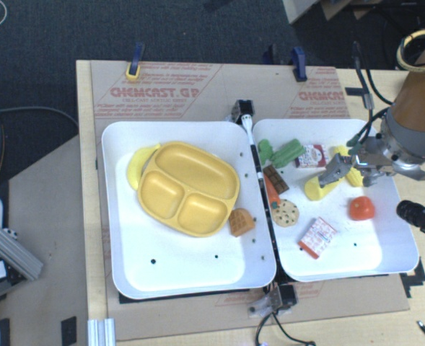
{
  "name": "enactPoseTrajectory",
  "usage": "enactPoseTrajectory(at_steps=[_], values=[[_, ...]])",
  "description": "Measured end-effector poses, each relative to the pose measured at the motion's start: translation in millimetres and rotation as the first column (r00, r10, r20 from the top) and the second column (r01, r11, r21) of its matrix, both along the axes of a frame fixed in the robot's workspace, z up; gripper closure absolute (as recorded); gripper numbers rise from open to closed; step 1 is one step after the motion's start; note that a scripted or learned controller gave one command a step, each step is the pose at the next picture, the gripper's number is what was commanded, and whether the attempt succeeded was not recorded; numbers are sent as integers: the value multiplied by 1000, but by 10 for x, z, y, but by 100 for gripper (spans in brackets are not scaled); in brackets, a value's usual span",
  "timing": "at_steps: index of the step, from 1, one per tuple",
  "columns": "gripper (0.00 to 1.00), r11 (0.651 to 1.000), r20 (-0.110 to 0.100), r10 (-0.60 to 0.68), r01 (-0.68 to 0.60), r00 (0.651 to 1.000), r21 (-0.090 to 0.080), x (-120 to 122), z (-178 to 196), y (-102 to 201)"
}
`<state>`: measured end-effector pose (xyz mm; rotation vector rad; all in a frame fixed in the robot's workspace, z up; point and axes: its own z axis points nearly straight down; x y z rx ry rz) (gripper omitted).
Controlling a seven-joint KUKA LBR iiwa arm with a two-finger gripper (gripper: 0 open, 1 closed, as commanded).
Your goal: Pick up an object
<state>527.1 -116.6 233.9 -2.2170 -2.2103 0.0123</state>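
fingers [340, 170] just above yellow toy [319, 187]

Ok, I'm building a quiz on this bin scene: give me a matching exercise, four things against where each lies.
Things:
1. tray
2. cookie
3. tomato
4. packet

Places:
A. right bin, lowest item in view
B. left bin, over a yellow plate
C. right bin, near the divider, below the brown bar
D. right bin, right part, below the tool

Pairs: 1-B, 2-C, 3-D, 4-A
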Motion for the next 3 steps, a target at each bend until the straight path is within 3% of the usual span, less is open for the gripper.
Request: enactPoseTrajectory(at_steps=[1,3], values=[[0,1000,13,3,-3,1000,-2,25,65,3],[0,1000,7,3,-3,1000,0,-3,-961,136]])
